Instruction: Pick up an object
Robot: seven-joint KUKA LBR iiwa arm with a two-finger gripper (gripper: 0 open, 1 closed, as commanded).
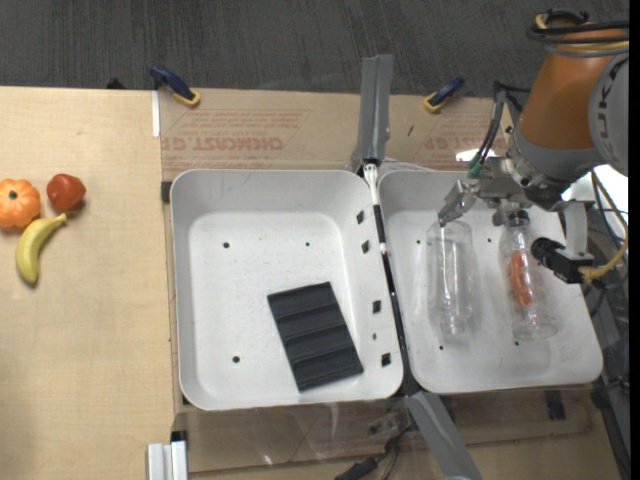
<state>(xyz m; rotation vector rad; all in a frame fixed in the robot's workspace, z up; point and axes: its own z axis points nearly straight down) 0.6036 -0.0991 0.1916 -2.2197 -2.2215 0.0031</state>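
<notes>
Two clear plastic bottles lie lengthwise in the right bin [570,363]: a plain one [451,280] and, to its right, one with something orange-red inside [523,286]. A black ribbed slab [314,335] lies flat in the left bin [200,268]. My gripper [482,211] hangs at the far end of the right bin, just above the bottles' necks. Its fingers are spread open, one slanting toward the plain bottle's top, the other near the orange bottle's cap. Nothing is between them.
On the bench left of the bins lie an orange [16,204], a red fruit [66,192] and a banana [35,248]. Blue-and-orange clamps [175,85] [442,93] hold cardboard at the back. A grey post [375,108] rises between the bins.
</notes>
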